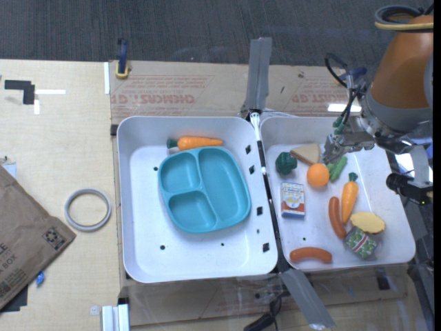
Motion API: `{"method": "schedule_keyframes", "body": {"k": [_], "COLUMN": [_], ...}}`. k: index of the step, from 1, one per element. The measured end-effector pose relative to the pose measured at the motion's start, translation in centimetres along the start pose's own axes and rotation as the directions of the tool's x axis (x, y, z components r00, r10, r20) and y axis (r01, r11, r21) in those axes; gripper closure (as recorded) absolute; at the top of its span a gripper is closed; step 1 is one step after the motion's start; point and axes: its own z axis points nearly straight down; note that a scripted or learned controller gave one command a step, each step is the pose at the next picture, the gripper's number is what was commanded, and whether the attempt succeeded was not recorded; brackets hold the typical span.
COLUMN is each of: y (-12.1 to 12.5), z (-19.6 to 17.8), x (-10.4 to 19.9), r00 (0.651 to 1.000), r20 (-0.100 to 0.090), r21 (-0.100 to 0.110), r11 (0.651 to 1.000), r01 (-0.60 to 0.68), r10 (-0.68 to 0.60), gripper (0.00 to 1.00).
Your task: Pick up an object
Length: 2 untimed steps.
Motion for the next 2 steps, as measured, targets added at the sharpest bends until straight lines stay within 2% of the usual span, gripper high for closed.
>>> {"method": "schedule_keyframes", "body": {"k": [1, 2], "y": [0.0, 1.2], "z": [0.0, 13.7], "x": [0.0, -2.0], "r00": [1.000, 0.998], "r20": [0.000, 0.000], "r21": [0.000, -0.004], "r11": [1.000, 0.998], "r01": [0.000, -0.055], "r10": [0.000, 0.055], "gripper": [0.00, 0.00]}}
